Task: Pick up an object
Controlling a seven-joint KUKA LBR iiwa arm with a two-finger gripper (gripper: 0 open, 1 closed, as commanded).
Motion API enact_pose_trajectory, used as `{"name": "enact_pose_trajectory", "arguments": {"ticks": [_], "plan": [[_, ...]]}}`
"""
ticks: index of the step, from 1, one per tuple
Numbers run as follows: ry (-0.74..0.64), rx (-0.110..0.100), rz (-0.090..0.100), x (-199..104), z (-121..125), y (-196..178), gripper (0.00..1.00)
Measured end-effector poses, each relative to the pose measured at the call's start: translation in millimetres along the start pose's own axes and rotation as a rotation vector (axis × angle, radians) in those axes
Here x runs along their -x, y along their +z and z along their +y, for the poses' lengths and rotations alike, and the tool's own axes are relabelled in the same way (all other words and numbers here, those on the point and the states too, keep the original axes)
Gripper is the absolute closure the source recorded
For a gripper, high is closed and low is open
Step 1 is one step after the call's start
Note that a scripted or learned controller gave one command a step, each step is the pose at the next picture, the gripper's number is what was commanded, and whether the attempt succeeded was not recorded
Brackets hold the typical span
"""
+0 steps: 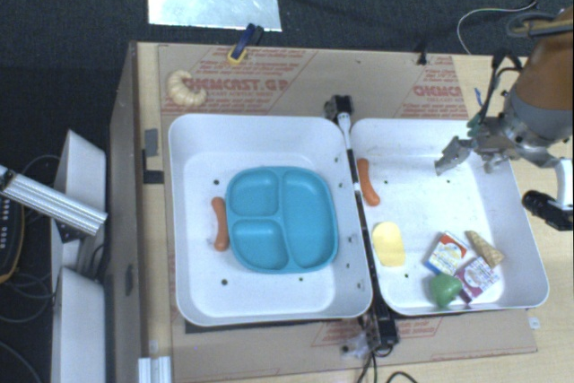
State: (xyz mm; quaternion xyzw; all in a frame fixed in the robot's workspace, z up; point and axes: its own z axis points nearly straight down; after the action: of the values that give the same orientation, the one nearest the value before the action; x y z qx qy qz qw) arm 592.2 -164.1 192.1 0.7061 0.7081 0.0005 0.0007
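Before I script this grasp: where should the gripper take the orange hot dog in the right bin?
Probably the hot dog at mid-length, from straight above, fingers closing across its narrow width. It lies flat, lengthwise along the right bin's left wall, so the wall-side finger has little room.

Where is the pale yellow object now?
The pale yellow object lies in the right bin, near its left wall, below the orange sausage.

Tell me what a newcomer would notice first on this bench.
The blue divided plate in the middle of the left bin stands out most, with an orange sausage beside it. In the right bin, a yellow piece and a cluster of small packets lie near the front, and the end effector hovers over the back.
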Motion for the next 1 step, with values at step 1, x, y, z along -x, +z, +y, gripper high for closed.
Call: {"name": "enact_pose_trajectory", "arguments": {"ticks": [1], "plan": [[0.003, -0.004, 0.001, 16.5, -77.2, 102.7, 0.00]]}}
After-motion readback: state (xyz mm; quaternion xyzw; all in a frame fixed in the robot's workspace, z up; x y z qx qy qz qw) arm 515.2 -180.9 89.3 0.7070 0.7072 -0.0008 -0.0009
